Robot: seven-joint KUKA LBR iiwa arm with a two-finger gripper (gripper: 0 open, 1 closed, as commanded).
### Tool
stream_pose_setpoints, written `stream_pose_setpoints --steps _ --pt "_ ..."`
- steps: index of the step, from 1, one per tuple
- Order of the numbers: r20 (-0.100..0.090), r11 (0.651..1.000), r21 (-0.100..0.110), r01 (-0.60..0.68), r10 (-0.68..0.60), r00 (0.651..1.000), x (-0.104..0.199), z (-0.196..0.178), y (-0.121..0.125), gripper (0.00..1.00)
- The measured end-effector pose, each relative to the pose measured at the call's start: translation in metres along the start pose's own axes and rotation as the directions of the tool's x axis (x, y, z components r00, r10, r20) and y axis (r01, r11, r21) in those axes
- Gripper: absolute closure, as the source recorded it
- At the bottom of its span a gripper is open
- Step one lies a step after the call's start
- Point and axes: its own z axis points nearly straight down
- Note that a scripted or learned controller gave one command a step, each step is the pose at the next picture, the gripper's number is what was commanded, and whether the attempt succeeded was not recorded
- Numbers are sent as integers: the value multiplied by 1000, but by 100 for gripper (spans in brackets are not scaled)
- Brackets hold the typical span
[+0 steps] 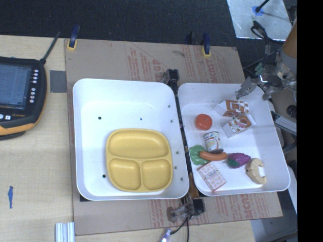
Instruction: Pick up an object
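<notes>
— Where is the gripper (251,87)?
— Up over the far right edge of the right bin (267,183) — its fingers are open, holding nothing.
— And the toys?
— The red ball (204,121) sits in that bin, near the little packets (237,116).

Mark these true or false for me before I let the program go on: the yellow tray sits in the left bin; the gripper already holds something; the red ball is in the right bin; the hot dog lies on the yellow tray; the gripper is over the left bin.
1. The yellow tray sits in the left bin. True.
2. The gripper already holds something. False: nothing shows between its fingers.
3. The red ball is in the right bin. True.
4. The hot dog lies on the yellow tray. False: it lies in the right bin, beside the purple toy.
5. The gripper is over the left bin. False: it is at the right bin's far right corner.
</notes>
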Motion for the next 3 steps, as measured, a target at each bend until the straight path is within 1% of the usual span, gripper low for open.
stream_pose_setpoints --steps 1,2,3 --pt "2 1000 -11 1 -1 1000 -2 82 1 0" --pt "10 1000 -12 -2 2 1000 14 90 13 0" --pt "13 1000 -18 1 -1 1000 12 75 16 100"
